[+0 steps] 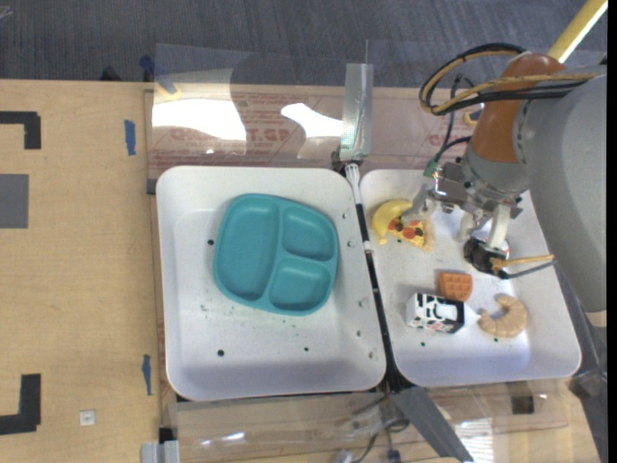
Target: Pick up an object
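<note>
Lettering on clear panel [253, 133] — red, unreadable.

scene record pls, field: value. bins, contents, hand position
left bin: holds teal divided plate
right bin: holds the small items
yellow toy: far left part of right bin, by the divider
waffle piece: middle of right bin
black-and-white toy: just nearer the camera than the waffle piece
croissant: right of the black-and-white toy
hand: over far part of right bin, right of yellow toy
held object: none visible
</note>
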`<state>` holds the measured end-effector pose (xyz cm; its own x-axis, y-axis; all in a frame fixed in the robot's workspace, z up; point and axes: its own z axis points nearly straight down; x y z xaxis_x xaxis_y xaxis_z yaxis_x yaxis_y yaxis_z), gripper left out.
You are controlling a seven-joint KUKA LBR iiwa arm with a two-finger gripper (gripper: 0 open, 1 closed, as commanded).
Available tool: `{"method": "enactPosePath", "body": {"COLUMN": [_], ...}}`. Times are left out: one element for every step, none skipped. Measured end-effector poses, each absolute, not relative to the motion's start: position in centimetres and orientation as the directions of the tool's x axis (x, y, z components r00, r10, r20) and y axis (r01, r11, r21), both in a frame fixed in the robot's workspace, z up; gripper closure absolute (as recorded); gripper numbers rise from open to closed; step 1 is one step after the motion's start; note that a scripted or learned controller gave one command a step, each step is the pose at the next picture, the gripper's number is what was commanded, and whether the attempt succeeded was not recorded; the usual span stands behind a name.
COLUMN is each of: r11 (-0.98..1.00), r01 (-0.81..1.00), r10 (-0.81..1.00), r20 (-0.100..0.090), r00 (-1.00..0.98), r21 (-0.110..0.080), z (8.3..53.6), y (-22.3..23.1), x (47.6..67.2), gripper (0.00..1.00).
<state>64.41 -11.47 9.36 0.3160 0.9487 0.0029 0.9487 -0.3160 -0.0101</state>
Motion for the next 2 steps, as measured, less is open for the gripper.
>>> {"method": "enactPosePath", "body": {"r11": [-0.315,-0.665], "r01": [0.949,0.747], "r10": [0.949,0.747], "r20": [0.005,0.002], "r00": [0.315,0.665], "r21": [0.011,0.003], "z": [10.6,8.7], "y": [-11.3,-13.5], "x": [64.9,66.5], "gripper": [1.00,1.00]}}
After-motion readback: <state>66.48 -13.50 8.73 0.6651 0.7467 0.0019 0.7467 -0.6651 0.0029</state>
